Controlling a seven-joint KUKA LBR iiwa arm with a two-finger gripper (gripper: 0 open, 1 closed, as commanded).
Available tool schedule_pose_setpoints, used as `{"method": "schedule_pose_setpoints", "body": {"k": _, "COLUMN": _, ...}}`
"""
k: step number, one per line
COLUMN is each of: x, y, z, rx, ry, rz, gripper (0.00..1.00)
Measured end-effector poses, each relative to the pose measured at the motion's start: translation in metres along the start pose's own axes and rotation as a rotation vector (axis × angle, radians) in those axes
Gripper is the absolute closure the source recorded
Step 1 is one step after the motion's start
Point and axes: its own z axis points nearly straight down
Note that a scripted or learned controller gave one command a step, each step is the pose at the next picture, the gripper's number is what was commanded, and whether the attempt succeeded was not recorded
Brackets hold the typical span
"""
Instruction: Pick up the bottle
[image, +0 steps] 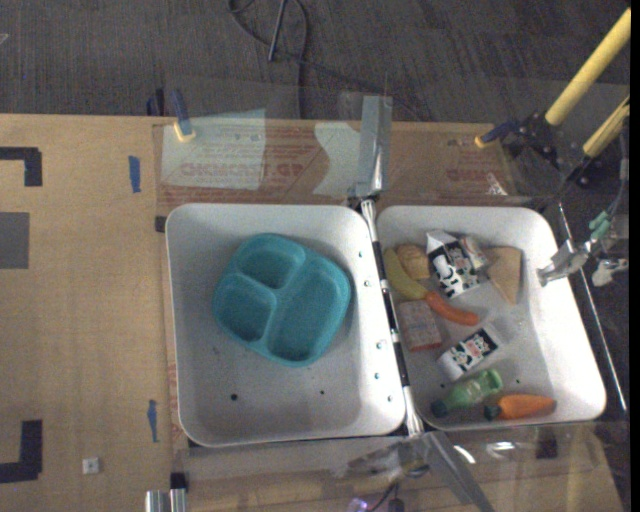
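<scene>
The bottle (472, 389) is small and pale green with a dark cap. It lies on its side near the front edge of the right bin (570, 345), with the cap pointing left toward the divider. An orange carrot (524, 405) lies just to its right, almost touching it. A black-and-white milk carton (468, 352) lies just behind the bottle.
The right bin also holds a banana (405, 272), a second cow-print carton (450, 265), a tan wedge (506, 270), an orange stick (452, 308) and a pinkish block (418, 325). A teal divided plate (283, 298) sits in the left bin (200, 380). Yellow poles (590, 65) stand at the top right.
</scene>
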Motion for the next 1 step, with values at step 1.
{"method": "schedule_pose_setpoints", "body": {"k": 1, "x": -0.0024, "y": -0.0198, "z": 0.1467, "rx": 0.008, "ry": 0.012, "rz": 0.15, "gripper": 0.0}}
